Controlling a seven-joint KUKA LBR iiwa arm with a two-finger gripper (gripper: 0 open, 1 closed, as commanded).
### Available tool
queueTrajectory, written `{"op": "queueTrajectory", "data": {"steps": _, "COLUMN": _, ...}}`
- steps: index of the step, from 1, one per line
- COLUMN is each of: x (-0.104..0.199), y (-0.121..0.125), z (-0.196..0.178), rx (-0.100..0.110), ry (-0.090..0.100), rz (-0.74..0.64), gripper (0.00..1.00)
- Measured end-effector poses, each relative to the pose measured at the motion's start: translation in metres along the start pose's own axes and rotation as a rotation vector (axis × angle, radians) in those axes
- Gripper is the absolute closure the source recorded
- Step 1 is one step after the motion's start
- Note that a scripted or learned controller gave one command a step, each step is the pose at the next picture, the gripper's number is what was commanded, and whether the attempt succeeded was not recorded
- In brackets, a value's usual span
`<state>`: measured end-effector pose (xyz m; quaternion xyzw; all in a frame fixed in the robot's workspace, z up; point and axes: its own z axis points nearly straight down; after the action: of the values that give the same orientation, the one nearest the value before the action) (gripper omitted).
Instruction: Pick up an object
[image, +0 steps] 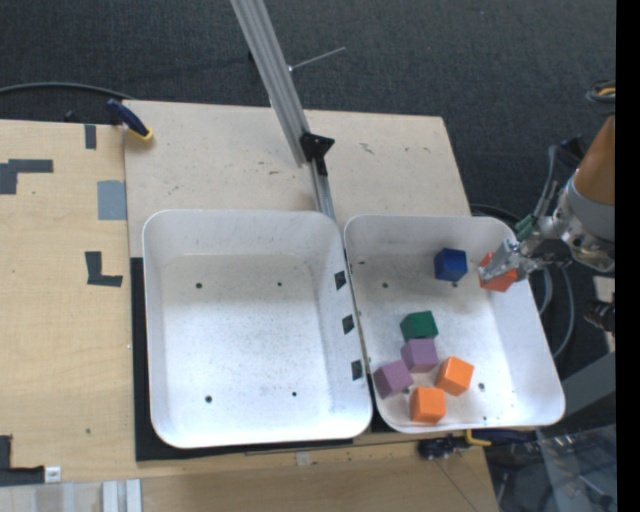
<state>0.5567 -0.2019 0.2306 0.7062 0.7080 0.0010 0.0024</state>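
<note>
Camera view, hidden or unclear: the grey arm with its orange band (600, 165) entered from the right and was cut off by the frame edge, so only its wrist end showed.
Camera view, gripper: the two-finger gripper (508, 262) hung over the right rim of the right shallow white bin (520, 400); its fingers were too small and blurred to judge, so how far they stood apart could not be told.
Camera view, held item: a small orange-red block (498, 274) sat right at the gripper's tip, above the bin's right wall; whether it was truly clamped could not be made out.
Camera view, its heading: the orange-red block looked tilted, its long axis running from lower left to upper right.
Camera view, blue cube (451, 264): just left of the gripper, on the bin floor.
Camera view, cluster: a dark green cube (419, 324), two purple cubes (420, 353) (392, 377) and two orange cubes (455, 375) (428, 403) lay close together near the bin's front.
Camera view, left shallow white bin (250, 330): beside the right one, walls touching.
</note>
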Motion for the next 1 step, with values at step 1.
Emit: {"op": "queueTrajectory", "data": {"steps": 1, "x": 0.0006, "y": 0.0005, "z": -0.021, "rx": 0.005, "ry": 0.002, "rz": 0.001, "gripper": 1.0}}
